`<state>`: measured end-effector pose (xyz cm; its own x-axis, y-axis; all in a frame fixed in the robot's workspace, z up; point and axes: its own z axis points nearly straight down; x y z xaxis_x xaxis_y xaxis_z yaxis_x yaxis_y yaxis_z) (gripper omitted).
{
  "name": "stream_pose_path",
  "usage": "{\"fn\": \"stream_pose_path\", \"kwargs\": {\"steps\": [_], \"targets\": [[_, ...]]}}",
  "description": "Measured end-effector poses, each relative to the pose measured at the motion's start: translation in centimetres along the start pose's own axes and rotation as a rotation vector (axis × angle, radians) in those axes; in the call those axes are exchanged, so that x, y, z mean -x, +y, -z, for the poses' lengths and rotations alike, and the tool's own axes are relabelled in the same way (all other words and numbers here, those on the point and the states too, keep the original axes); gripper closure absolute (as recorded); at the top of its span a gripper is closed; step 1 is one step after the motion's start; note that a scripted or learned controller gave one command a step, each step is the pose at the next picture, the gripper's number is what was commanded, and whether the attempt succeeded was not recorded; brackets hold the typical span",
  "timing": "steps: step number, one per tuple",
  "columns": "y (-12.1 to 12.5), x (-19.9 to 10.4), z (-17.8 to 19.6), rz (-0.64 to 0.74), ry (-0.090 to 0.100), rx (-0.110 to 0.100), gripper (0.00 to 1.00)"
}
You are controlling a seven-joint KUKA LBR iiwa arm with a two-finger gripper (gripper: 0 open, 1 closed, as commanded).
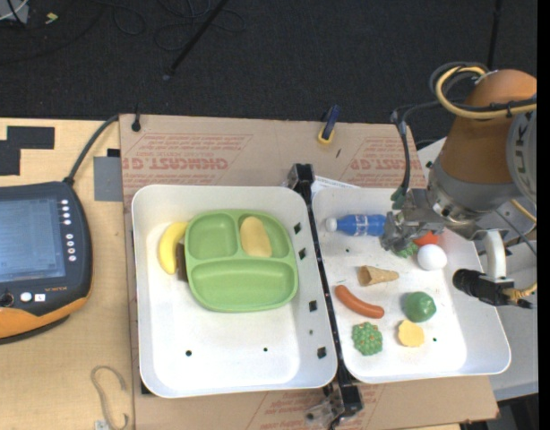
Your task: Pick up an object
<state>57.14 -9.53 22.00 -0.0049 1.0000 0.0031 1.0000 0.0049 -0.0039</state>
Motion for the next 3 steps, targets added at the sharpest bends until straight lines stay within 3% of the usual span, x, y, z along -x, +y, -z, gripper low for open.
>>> {"fn": "stream_pose_path", "kwargs": {"steps": [1,3], "targets": [[1.0,-5.4,-0.9,0.0,0.0,-0.001,1.0],[3.5,-15.2,0.7,-0.001,-0.001,0.001,1.0]]}}
